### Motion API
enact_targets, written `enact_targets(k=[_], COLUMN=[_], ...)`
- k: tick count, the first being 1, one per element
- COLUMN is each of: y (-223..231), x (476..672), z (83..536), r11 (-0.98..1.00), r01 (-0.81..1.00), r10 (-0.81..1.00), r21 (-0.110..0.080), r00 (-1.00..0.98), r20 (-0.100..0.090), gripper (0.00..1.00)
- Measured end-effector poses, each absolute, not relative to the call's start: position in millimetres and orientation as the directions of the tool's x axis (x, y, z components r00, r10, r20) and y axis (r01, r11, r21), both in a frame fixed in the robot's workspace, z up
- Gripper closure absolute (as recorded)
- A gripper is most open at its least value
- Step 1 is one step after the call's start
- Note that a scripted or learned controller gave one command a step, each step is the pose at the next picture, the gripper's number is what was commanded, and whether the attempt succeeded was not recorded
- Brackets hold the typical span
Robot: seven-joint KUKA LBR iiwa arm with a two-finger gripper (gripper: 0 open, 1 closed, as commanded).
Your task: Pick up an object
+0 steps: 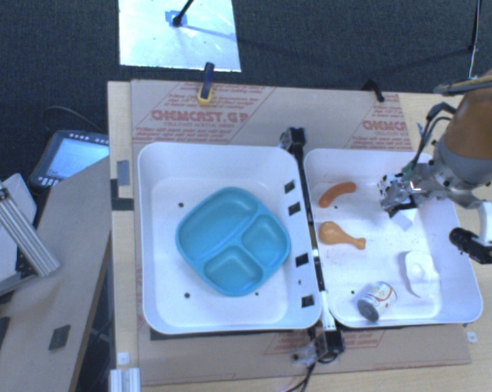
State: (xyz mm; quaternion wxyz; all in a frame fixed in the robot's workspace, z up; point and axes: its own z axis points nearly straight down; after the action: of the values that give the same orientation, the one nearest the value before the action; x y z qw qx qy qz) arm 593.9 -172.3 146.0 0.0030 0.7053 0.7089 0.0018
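Gripper [395, 193] hangs low over the far part of the right bin [467, 300], reached in from the right; whether its fingers are open or closed I cannot tell, and nothing is visibly held. Candidates lie spread in that bin, probably so each can be taken alone: an orange sausage-shaped piece [337, 193] nearest, a drumstick-like piece [341, 235], a white object [418, 269] and a small can [375, 299]. The left bin [160, 219] holds 1 blue divided plate [232, 240]

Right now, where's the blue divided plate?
The blue divided plate lies flat in the middle of the left bin, across the divider from the two orange toys.
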Motion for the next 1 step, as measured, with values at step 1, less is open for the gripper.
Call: enact_targets(k=[1], y=[-166.2], x=[591.3], z=[206.8], r11=[0.006], r01=[1.0], r10=[1.0], r21=[0.008], r00=[-0.006], r20=[-0.002], gripper=[1.0])
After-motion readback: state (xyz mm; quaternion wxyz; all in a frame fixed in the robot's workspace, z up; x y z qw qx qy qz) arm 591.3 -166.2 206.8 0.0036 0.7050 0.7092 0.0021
